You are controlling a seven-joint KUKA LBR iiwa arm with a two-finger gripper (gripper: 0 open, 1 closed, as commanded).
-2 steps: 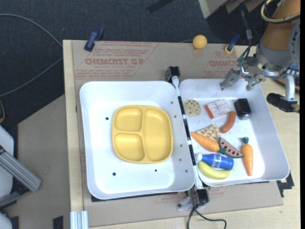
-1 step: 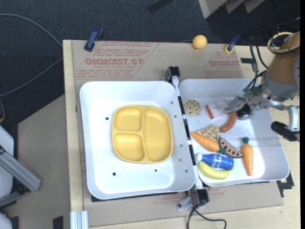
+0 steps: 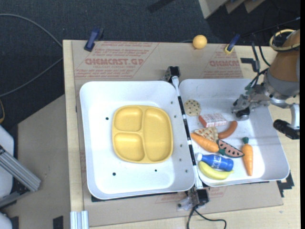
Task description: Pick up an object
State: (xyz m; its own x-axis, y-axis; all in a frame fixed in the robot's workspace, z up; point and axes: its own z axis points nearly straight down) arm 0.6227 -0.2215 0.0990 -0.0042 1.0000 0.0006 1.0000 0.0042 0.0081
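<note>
I can't tell how the jaws stand. I'd take the sausage (image 3: 228, 129): light, stiff, slippery; grip it mid-length.

The tabletop (image 3: 119, 61) carries red printing along its far edge, behind the left bin: large letters that read "CHEMCAST GP", with smaller red lines above and below, too fine to read. Similar red print behind the right bin at the far right corner cannot be made out.
</note>
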